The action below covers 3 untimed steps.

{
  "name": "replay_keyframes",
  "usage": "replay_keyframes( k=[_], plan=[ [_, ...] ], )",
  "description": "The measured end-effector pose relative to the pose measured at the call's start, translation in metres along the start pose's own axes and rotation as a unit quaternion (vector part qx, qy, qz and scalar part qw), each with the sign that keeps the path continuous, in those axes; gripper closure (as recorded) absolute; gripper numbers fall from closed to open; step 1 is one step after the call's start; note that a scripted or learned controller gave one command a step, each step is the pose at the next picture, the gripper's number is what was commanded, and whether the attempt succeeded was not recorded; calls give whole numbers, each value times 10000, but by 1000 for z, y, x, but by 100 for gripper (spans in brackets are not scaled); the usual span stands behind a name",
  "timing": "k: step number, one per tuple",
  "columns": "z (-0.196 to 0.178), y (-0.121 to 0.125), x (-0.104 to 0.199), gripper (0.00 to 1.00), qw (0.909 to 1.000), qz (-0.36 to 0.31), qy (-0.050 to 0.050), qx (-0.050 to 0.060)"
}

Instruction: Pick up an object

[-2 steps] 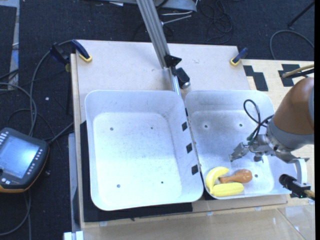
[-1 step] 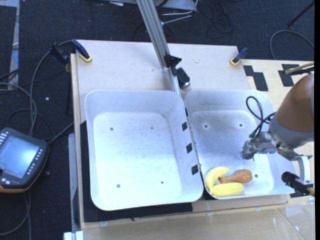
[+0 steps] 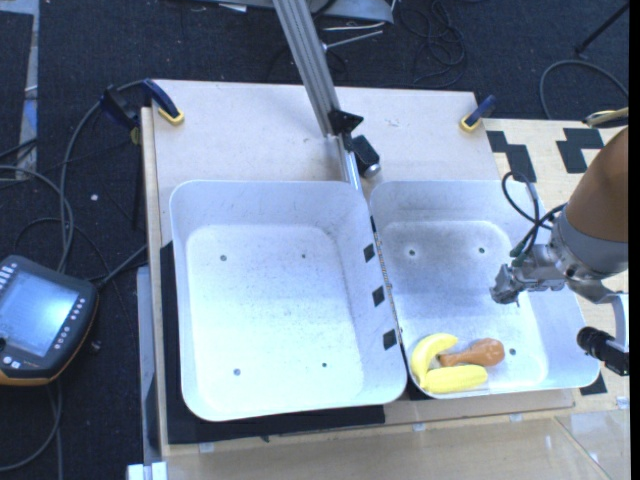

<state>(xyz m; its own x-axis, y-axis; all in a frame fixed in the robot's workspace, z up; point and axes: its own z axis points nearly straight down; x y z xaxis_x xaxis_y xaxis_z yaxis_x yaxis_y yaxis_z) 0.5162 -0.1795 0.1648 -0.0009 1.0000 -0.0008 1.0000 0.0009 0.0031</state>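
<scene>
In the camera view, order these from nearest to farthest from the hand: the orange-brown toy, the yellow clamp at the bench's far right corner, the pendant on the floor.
From the hand:
1. Orange-brown toy, right bin, near edge.
2. Yellow clamp, far right corner.
3. Pendant, floor, far left.

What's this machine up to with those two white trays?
A robot arm reaches in from the right over the right-hand tray. Its pincer hangs above the tray's middle, holding nothing that can be seen. Near the tray's front edge lie a banana, a yellow piece and an orange-brown drumstick-shaped toy, close together and untouched. It is meant to pick one up.
</scene>
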Motion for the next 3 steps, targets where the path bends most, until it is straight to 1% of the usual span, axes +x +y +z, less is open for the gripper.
replay_keyframes(
  k=[1,2,3],
  plan=[
    [-52,1,0,100,10000,1,-1,-3],
    [-61,3,59,100,10000,-21,10,10],
    [-67,9,103,100,10000,-14,8,15]
  ],
)
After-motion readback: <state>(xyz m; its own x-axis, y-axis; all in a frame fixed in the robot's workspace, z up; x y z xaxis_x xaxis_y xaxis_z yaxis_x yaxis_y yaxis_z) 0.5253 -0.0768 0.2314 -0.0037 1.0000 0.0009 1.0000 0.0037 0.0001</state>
